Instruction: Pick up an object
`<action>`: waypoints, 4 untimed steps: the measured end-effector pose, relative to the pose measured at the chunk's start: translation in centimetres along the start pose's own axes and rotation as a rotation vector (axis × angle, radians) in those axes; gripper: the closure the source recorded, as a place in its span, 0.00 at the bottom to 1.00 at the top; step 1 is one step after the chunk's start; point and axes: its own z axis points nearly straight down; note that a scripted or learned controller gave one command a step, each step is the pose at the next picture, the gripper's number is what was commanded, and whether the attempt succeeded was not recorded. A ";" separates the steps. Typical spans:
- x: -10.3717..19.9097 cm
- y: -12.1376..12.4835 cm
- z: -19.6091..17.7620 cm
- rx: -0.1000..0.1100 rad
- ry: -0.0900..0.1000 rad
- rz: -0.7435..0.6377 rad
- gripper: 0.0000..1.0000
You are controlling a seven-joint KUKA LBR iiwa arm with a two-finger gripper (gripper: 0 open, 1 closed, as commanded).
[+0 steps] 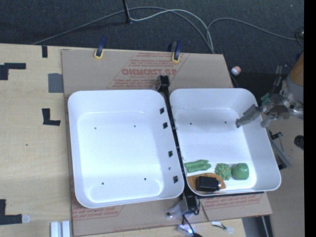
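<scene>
1. The objects lie bunched along the near edge of the right bin [217, 102]: a long green pod [197, 165], a knobbly green broccoli-like piece [222, 170], a smooth rounded green lump [240, 171], and a black block [208, 183] lying on a flat orange piece [218, 183].
2. The pod lies nearly flat, slightly tilted, near the divider between the bins. The broccoli piece and the lump sit just beside each other, to the pod's right.
3. The black block has a matte, boxy look with rounded corners and covers most of the orange piece, whose curved rim shows around it.
4. The right bin is shallow, glossy white plastic with rounded corners and a sloped wall; small dark dots mark its floor.
5. The gripper [245, 118] hangs over the far right part of that bin, well apart from the objects. A grey finger points left and down; whether it is wide or narrow I cannot tell, and nothing shows between its tips.
6. The left bin [118, 102] is the same white shape, touching the right one along a line of black clips [170, 132].
7. Both bins rest on a brown cardboard sheet [143, 68] with red print, held by two clamps [100, 49] at its far edge, on a pale wooden bench [29, 147].
</scene>
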 end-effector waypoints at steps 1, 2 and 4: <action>0.0 0.1 -0.1 -0.003 -0.001 0.000 0.00; 0.6 -0.4 4.4 0.000 0.000 -0.001 0.00; 0.7 -1.5 15.3 -0.001 0.000 -0.001 0.00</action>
